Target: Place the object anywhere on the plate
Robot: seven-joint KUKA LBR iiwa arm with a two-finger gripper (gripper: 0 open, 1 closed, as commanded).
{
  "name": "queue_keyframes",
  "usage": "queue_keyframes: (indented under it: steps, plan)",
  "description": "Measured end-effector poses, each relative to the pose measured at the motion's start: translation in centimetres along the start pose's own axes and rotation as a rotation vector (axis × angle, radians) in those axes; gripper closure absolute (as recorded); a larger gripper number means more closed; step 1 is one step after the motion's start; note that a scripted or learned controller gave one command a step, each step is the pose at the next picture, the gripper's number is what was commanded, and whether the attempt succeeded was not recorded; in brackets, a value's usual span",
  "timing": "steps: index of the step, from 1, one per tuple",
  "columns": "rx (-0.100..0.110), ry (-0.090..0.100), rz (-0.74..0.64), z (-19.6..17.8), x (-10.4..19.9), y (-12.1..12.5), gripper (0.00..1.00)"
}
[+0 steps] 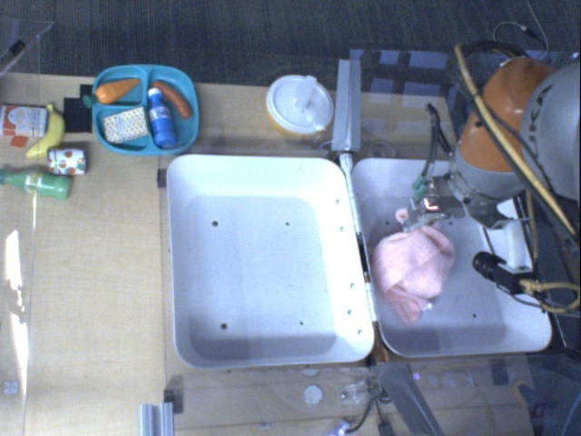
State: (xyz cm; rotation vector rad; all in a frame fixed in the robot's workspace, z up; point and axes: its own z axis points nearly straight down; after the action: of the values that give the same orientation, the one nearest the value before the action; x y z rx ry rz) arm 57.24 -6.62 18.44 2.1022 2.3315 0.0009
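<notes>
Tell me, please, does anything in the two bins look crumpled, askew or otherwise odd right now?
The pink cloth lies bunched in a heap in the right bin, beside the gripper, rather than flat. Nothing else there looks odd.

No text, brand, number or sign is legible anywhere on the bench. Printed surfaces noted, all too small or blurred to read:

- Carton (22, 122), far left: white with orange-red patches, print unreadable.
- Small can (67, 161), lying on its side just below the carton: speckled multicolour wrapper, no readable characters.
- Blue bottle (162, 122) in the teal tray (186, 87): pale band at its middle, no lettering resolved.
- Green bottle (38, 183), lying flat at the left edge: no label discernible.
- White lid (300, 104) behind the bins: plain, no marking made out.
</notes>
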Motion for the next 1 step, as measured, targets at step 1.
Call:
queue_keyframes:
  steps: [1]
  plan:
    - [-0.001, 0.001, -0.008, -4.03, 0.13, 0.16, 1.0]
